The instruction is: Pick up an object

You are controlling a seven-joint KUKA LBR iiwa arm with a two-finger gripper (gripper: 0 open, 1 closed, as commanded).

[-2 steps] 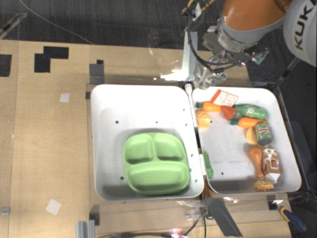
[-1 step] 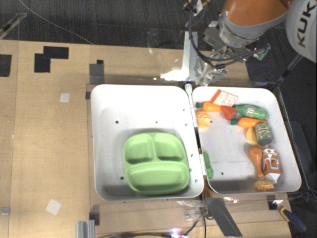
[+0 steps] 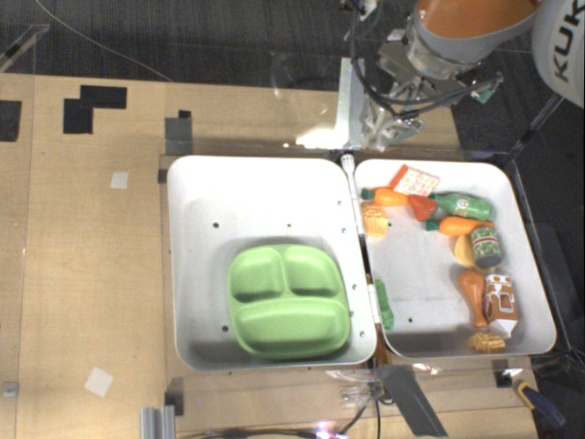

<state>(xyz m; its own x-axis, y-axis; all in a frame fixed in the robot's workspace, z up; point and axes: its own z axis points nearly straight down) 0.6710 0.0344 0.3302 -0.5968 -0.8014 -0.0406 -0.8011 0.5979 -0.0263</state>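
My gripper (image 3: 391,126) hangs above the back edge of the right bin (image 3: 420,282), just behind the divider between the bins. Its fingers stand apart with nothing between them. The right bin holds several toy foods. Along the back lie a red-and-white carton (image 3: 416,181), an orange carrot (image 3: 388,196), a green bottle (image 3: 462,206) and a yellow-orange piece (image 3: 375,219). Down the right side lie a small can (image 3: 485,243), a drumstick (image 3: 472,291) and a brown-and-white bottle (image 3: 501,303). All lie well below and in front of the gripper.
The left bin (image 3: 210,208) holds a green divided plate (image 3: 288,300) in its front half. A small green piece (image 3: 383,304) lies against the divider in the right bin. Wooden bench (image 3: 82,273) extends to the left. A metal post (image 3: 346,108) stands behind the bins beside the gripper.
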